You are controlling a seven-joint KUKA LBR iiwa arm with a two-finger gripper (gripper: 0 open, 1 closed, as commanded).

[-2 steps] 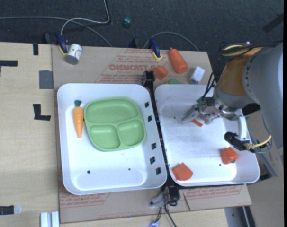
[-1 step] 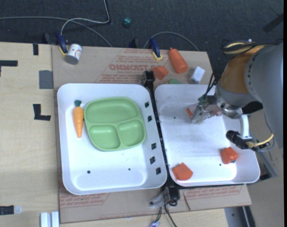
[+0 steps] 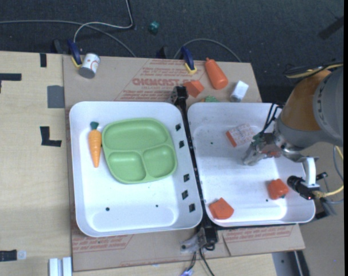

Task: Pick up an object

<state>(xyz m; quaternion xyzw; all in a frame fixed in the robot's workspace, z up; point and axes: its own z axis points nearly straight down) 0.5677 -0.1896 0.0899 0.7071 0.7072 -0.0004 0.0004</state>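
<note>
Grey tool [image 3: 253, 156] mid right bin [image 3: 220, 171] (beside pale packet [image 3: 240, 134]).

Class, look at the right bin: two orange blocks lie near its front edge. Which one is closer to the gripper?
The orange block on the right, just below the gripper. The other orange block sits farther left, at the bin's front edge.

My gripper [image 3: 252, 156] blurs into a grey smear, so I cannot tell how it stands. My arm [image 3: 314, 111] runs off the right edge. The pale packet [image 3: 239, 134] beside me carries markings too small to read.
</note>
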